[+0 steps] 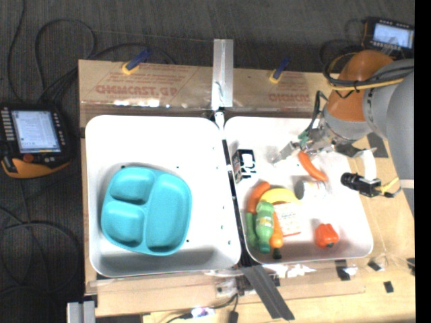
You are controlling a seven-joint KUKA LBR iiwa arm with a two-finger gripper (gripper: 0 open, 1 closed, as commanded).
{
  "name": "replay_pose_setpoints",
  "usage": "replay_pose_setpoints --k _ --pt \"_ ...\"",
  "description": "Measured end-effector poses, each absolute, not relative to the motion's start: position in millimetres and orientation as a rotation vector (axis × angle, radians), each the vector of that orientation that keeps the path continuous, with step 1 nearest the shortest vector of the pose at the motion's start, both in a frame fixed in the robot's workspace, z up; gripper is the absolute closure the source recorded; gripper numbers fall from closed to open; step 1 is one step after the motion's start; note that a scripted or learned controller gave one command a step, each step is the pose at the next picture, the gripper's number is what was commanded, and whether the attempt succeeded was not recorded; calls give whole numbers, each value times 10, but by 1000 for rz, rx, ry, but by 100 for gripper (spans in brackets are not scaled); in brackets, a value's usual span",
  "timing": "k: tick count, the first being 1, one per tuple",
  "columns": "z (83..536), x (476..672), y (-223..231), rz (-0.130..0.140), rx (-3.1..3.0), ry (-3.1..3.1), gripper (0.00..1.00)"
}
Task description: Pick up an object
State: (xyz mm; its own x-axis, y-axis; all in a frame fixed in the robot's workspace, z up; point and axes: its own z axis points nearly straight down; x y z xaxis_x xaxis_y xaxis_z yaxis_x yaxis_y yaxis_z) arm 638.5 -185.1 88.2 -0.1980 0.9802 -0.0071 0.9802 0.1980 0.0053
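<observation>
Your end effector [304,145] sits over the right bin [350,247], near its back edge. Can't tell finger opening or grip. An orange carrot [312,167] lies just below it. Clutter hugs the left wall; centre floor is open.

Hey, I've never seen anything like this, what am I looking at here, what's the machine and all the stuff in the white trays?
This is one camera looking down at a slant on a bench. The grey and orange machine on the right is a robot arm; its tool is what grasps things. It hangs over the right bin, right above an orange carrot-like toy; I can't tell whether it grips that. Lower in that bin lie a green bottle, a yellow banana and a small red-orange pepper-like toy. The left bin holds a turquoise divided plate.
</observation>
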Motion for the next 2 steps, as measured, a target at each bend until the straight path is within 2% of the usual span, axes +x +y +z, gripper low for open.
replay_pose_setpoints --k 1,2 --pt "991 6403 -1838 9 1983 2422 100" --pt "2023 6691 -1461 0 1962 2453 100"
